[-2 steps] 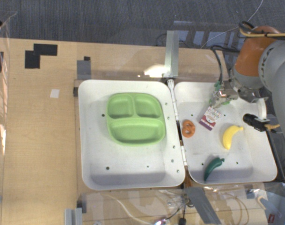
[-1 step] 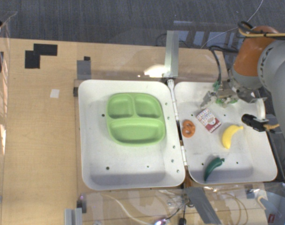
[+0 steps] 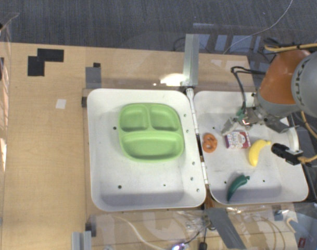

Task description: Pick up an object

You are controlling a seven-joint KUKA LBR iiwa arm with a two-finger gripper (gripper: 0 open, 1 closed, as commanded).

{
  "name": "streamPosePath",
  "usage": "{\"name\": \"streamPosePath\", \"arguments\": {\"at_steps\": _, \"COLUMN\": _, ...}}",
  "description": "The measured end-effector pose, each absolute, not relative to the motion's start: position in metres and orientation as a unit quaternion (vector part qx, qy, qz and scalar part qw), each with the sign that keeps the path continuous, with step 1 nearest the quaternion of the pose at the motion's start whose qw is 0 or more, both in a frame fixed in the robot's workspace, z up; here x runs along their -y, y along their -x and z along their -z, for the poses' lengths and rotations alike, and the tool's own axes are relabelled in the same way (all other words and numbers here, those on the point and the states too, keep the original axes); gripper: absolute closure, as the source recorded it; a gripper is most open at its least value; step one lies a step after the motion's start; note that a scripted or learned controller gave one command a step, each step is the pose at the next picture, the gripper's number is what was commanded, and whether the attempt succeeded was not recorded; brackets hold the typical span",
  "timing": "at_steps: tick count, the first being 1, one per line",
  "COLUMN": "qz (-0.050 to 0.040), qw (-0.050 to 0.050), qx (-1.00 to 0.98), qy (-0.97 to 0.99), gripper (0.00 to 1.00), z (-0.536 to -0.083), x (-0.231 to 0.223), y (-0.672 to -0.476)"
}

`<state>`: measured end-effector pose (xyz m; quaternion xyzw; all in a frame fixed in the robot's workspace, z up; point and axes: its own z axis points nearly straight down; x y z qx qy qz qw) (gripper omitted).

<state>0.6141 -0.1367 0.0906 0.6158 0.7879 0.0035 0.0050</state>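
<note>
In the right bin (image 3: 283, 189) lie a brown pretzel (image 3: 208, 142), a small red-and-white packet (image 3: 236, 139), a yellow banana (image 3: 257, 152) and a dark green pepper (image 3: 236, 185). My gripper (image 3: 242, 121) hangs over the back of this bin, just behind and above the packet. It is open, and nothing sits between its fingers. One grey finger (image 3: 230, 125) points down and to the left, towards the pretzel. The arm's grey and orange wrist (image 3: 283, 85) covers the bin's far right corner.
The left bin (image 3: 103, 186) holds a light green divided plate (image 3: 150, 132) at its middle. A metal divider (image 3: 195, 139) runs between the two bins. Black cables (image 3: 286, 152) trail over the right bin's right rim near the banana.
</note>
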Motion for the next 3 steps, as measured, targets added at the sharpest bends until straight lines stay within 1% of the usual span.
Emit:
{"name": "streamPosePath", "arguments": {"at_steps": 1, "qz": -0.0031, "qw": 0.007, "qx": -0.790, "qy": -0.613, "gripper": 0.00, "z": -0.091, "x": 0.179, "y": -0.581}}
{"name": "streamPosePath", "arguments": {"at_steps": 2, "qz": -0.0011, "qw": 0.002, "qx": -0.769, "qy": -0.639, "gripper": 0.00, "z": -0.105, "x": 0.205, "y": -0.565}}
{"name": "streamPosePath", "arguments": {"at_steps": 3, "qz": -0.0027, "qw": 0.005, "qx": -0.775, "qy": -0.632, "gripper": 0.00, "z": -0.090, "x": 0.206, "y": -0.570}}
